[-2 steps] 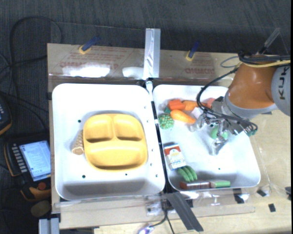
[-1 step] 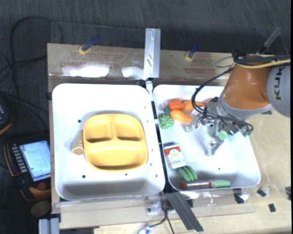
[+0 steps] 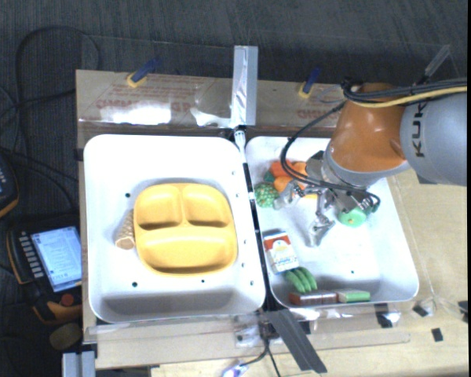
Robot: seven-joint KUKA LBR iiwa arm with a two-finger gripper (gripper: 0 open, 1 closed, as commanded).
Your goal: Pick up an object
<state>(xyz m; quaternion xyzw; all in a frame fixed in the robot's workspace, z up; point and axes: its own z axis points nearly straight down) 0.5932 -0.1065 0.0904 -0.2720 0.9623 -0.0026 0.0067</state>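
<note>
Both white bins look like smooth, slightly glossy plastic. The yellow compartment tray at center left is matt plastic with a soft sheen. The arm at upper right has a grey satin shell, and its orange band is glossier (a pale highlight runs across it). The bench at right looks like pale bare wood. The floor is dark, rough carpet.
</note>
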